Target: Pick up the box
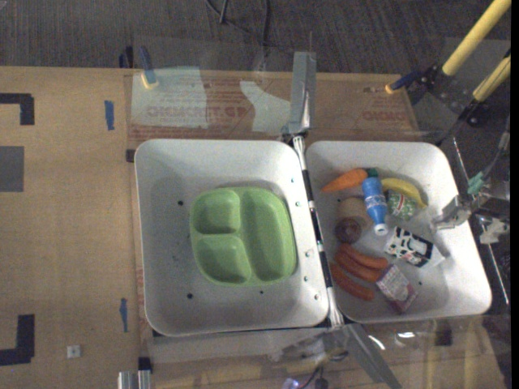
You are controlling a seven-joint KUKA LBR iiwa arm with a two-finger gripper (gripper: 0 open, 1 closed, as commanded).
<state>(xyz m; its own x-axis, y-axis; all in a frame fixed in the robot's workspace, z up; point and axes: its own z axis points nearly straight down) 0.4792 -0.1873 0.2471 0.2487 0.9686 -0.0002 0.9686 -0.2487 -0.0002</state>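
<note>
Two boxes lie in the right bin [466, 298]. A small black-and-white patterned box [409, 247] rests tilted near the bin's middle right. A small pink box [397, 288] lies nearer the front edge. My gripper [451, 214] hangs over the right bin's right side, just up and to the right of the black-and-white box, with nothing visibly held. The arm behind it is mostly cut off at the right edge of the view.
The right bin also holds a carrot [346, 180], a blue bottle [374, 203], a banana [405, 190], a brown round item [349, 230] and red sausages [359, 267]. A green divided plate [242, 235] sits in the left bin [162, 185].
</note>
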